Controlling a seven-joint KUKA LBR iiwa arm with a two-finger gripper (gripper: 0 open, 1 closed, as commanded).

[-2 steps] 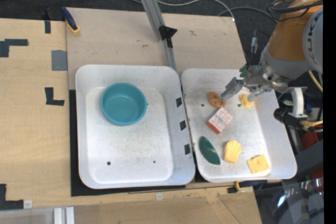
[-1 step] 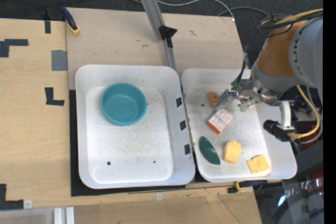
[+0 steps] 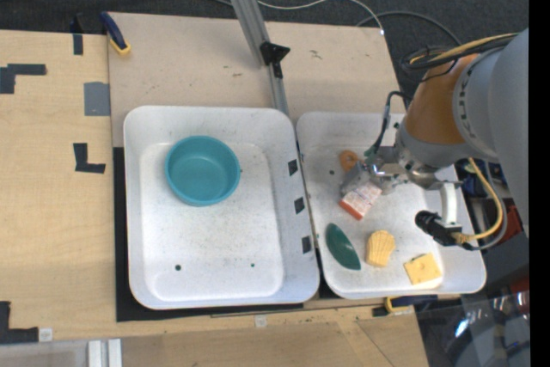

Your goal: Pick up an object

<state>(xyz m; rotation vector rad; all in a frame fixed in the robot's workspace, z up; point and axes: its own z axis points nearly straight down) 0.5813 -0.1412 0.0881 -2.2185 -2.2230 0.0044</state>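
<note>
1. In the left white bin (image 3: pixel 146 271) sits a round teal plastic bowl (image 3: pixel 203 170), upright, well apart from the arm.
2. In the right white bin (image 3: pixel 322 133), going left to right: a dark green leaf-shaped piece (image 3: pixel 342 246) near the front, a small orange-brown lump (image 3: pixel 347 159) farther back, a white and red packet (image 3: pixel 361 199), a yellow ridged corn-like piece (image 3: pixel 380 247), and a yellow sponge-like block (image 3: pixel 423 268).
3. The gripper (image 3: pixel 368 176) hangs low over the packet's upper end, touching it or just above it; the packet's long axis runs slantwise, down and left from the fingertips.
4. Whether the packet sits between the fingers is hidden by the wrist; I judge the grasp unconfirmed.
</note>
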